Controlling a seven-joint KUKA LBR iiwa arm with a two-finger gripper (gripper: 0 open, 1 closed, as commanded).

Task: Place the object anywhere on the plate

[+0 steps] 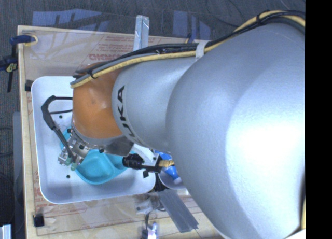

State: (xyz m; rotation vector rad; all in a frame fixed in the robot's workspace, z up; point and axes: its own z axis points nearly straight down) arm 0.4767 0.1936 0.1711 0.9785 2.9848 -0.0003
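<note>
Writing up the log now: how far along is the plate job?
Done: the arm has reached into the left bin, gripper low beside the turquoise plate. In hand: I cannot see any object gripped. Left: nothing visibly rests on the plate's exposed part, so placing looks undone.

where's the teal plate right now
In the camera view the teal plate lies in the left white bin, near its front wall, partly hidden under the arm's orange band, with the gripper at its left edge.

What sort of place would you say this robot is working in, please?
Probably a robotics lab test bench: a grey arm reaches over a shallow white bin on a wooden bench, its claw near a turquoise plate.
</note>
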